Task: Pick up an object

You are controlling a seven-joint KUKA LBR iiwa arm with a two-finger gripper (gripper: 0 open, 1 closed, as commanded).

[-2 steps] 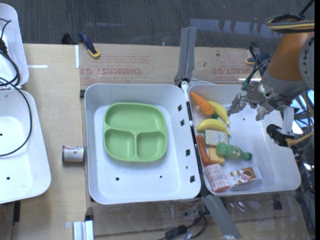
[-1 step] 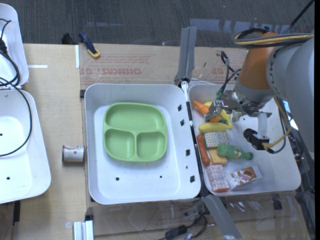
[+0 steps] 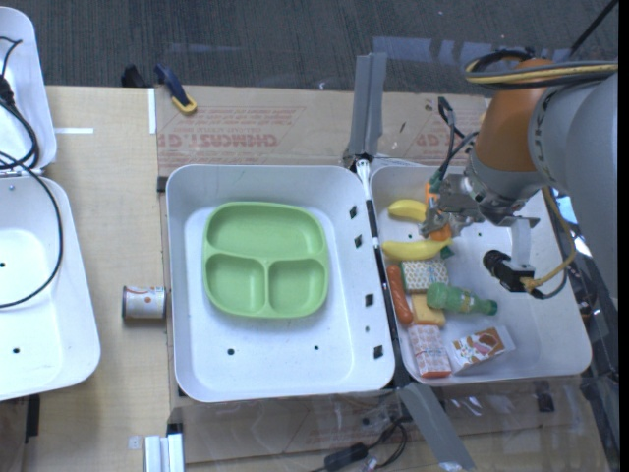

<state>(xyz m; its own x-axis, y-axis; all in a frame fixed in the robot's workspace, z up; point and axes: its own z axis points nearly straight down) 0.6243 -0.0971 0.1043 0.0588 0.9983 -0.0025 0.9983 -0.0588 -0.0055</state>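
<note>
Two shallow white bins side by side on a light wooden tabletop [image 3: 108, 165]. In the left white bin [image 3: 197, 352], a pale green plastic divided plate [image 3: 265, 259] with three compartments, lying flat near the middle. In the right white bin [image 3: 550, 347], a cluster of small items toward its left wall: a yellow toy banana [image 3: 414, 249] lying roughly level, a second smaller yellow banana-shaped piece [image 3: 405, 208] above it, an orange-red carrot-like stick [image 3: 398, 293] running along the wall, a checkered small packet [image 3: 424, 274], a yellow-orange block [image 3: 427, 310], a green plastic bottle [image 3: 458, 301] lying on its side, a red-and-white wrapped packet [image 3: 428, 350] and a white-and-orange sachet [image 3: 481, 346] near the front edge.

Reaching in from the right, a grey arm with an orange band [image 3: 511, 126], wrist bent down over the right bin. Gripper [image 3: 437, 226] low over the bin, tip just above the larger banana and beside the smaller one, with something small and orange right at the tip. Too cluttered and dark at the tip to tell whether wide, narrow or clamped on anything. Black cables looping off the wrist toward the bin's right side.

Outside the bins, on the tabletop: a small metal can [image 3: 143, 303] on its side just left of the left bin, a blue-and-yellow clamp [image 3: 175, 90] near the far edge.
</note>
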